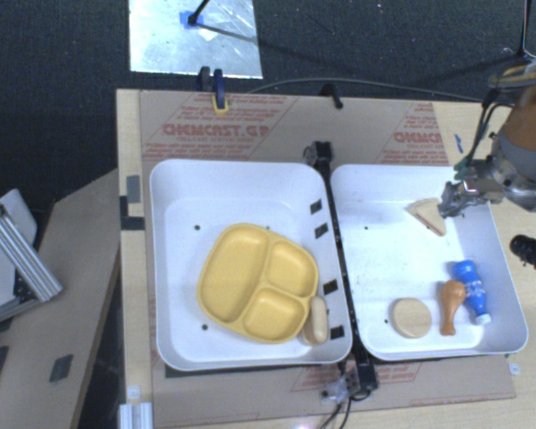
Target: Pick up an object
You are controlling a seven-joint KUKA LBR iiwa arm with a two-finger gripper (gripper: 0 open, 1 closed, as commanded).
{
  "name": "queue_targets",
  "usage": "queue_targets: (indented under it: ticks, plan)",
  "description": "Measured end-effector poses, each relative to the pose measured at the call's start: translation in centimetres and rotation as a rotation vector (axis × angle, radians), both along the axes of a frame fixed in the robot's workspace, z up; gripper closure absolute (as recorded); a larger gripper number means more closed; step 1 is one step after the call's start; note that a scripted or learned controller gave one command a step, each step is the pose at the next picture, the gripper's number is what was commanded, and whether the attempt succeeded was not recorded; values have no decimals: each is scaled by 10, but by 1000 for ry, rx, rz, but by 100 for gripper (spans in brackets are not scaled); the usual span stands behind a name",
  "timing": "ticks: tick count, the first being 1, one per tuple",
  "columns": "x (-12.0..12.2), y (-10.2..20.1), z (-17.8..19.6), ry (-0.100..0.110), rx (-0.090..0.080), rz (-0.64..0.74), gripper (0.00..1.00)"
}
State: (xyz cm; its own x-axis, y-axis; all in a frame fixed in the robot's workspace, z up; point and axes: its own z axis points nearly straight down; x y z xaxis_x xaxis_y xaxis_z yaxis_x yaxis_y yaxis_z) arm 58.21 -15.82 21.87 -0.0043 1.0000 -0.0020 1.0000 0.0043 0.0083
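Observation:
In the right bin (509, 266) a tan wedge-shaped piece (426, 214) lies near the back. My gripper (453, 200) hangs at that wedge's right end, just above or touching it; the contact is too small to judge. Toward the front of the same bin are a blue bottle (469, 289), a brown drumstick-shaped toy (449, 305) and a round tan disc (411, 317). The left bin (174, 239) holds a yellow divided plate (257, 281) with a beige roll (317, 319) against its front right edge.
The two bins meet at a black-clipped divider (332, 248). They rest on a cardboard sheet (250, 123) on the bench. A cable (384, 85) runs across the back. A foil-like square (195, 23) lies beyond the bench, and a metal rail (18, 248) stands at left.

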Motion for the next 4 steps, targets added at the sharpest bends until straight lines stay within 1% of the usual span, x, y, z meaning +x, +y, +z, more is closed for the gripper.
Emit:
queue_targets:
  ticks: [1,2,3,4]
  plan:
    - [11,3,52,0,0,1,100]
    - [13,55,37,6,2,3,100]
    - [27,107,37,5,3,5,100]
    - [36,162,24,7,3,5,100]
